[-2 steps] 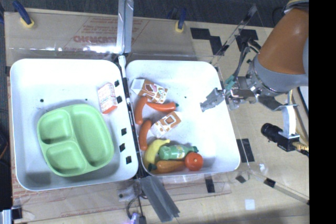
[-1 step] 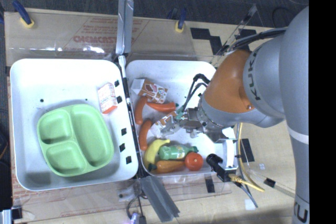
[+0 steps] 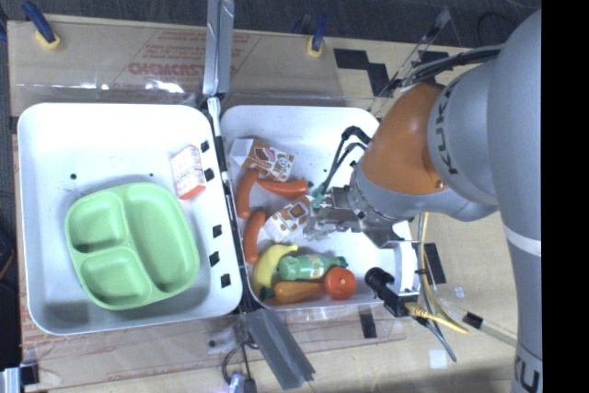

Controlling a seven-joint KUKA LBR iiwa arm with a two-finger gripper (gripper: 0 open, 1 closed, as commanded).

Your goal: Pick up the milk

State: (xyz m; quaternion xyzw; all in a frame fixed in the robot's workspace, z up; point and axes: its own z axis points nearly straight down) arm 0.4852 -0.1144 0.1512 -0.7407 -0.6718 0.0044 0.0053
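1. My claw [image 3: 317,214] hangs low over the right-hand shallow white bin [image 3: 304,117], placed there because the food lies crowded in that bin.
2. Its state: I cannot tell; wrist and cabling mask it.
3. The small white-and-red milk carton [image 3: 188,171] lies in the left-hand white bin [image 3: 55,124], just beside the green three-compartment plastic tray [image 3: 133,244], well apart from my claw.
4. Beneath my claw lies a brown-and-white printed packet [image 3: 291,216], possibly touched; the view is too poor to confirm.
5. The red sausage [image 3: 283,188] and yellow banana [image 3: 269,262] lie near.
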